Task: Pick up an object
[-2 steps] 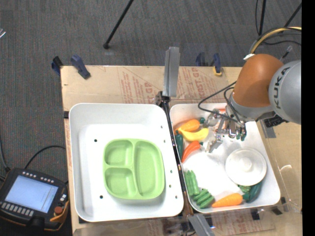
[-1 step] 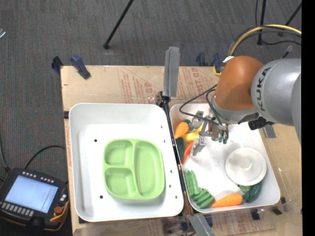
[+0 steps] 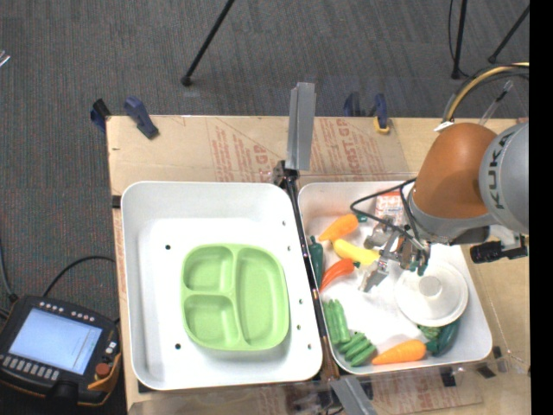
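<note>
The fingers hang over the middle of the right bin, pointing down and left; how far apart they stand cannot be told, and nothing shows between them. Just left of them lie a yellow piece, a red pepper and an orange carrot. A white cup on a saucer sits just right of them. Green pods and another carrot lie nearer. The grey arm with its orange band reaches in from the right. In the left bin rests a green divided plate.
</note>
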`<state>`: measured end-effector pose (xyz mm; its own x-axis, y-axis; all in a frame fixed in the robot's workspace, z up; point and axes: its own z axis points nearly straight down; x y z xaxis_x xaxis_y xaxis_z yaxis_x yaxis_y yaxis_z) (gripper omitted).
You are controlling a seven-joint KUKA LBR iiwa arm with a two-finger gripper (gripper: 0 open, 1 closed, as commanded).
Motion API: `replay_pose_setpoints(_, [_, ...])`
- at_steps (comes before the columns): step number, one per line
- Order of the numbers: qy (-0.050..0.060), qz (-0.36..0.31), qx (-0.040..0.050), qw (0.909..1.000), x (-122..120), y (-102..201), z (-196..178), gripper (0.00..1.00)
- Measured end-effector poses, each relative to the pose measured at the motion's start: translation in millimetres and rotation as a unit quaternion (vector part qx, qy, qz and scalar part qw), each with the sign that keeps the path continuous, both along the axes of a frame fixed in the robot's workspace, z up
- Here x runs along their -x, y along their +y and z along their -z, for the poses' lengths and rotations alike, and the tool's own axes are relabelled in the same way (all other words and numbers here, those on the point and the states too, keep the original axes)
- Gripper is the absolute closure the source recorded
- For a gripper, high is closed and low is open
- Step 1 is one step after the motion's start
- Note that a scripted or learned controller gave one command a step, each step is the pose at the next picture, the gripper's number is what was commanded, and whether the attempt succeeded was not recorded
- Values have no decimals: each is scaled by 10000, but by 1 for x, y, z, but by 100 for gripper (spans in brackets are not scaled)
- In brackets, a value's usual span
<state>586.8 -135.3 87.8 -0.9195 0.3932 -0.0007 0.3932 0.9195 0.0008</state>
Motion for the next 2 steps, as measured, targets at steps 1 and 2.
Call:
replay_pose_setpoints(1, [10,-30,-8,10000,27,51,1,0])
replay_pose_setpoints(2, [22,890,-5,9960,56,45,1,0])
